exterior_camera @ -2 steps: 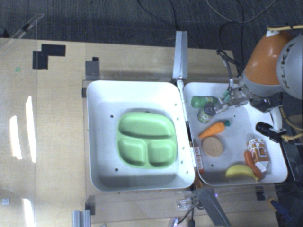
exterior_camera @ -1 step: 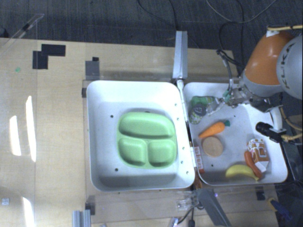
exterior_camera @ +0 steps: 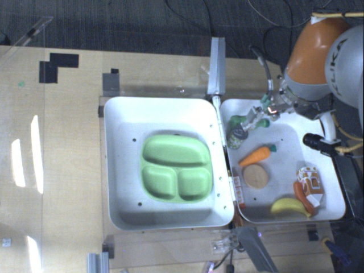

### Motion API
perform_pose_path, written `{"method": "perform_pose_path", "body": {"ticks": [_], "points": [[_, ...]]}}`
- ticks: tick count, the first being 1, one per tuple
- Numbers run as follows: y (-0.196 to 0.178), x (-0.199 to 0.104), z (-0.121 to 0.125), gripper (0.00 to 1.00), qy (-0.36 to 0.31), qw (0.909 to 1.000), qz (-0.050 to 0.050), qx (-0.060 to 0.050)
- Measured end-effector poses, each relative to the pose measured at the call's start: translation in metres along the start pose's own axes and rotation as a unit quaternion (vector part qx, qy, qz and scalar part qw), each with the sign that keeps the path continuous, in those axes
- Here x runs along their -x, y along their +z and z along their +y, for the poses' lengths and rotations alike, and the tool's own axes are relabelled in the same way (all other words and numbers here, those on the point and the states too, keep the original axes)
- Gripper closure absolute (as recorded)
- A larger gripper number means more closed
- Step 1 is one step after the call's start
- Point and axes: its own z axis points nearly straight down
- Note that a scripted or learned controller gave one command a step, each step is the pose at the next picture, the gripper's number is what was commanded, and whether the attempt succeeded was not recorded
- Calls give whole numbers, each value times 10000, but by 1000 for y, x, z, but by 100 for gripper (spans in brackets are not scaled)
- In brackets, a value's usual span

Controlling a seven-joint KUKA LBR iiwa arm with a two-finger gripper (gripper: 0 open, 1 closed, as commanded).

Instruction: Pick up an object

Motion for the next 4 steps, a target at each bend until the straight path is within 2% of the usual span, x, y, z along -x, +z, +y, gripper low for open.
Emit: {"method": "perform_pose_path", "body": {"ticks": [1, 2, 3, 4], "points": [[62, 0, -26, 0, -667, 9978, 6, 0], [75, 41, -66, 0, -963, 9953, -1, 18], [97, 71, -25, 0, -725, 9974, -12, 31], [99, 117, 4, 0, -497, 9987, 70, -53]]}}
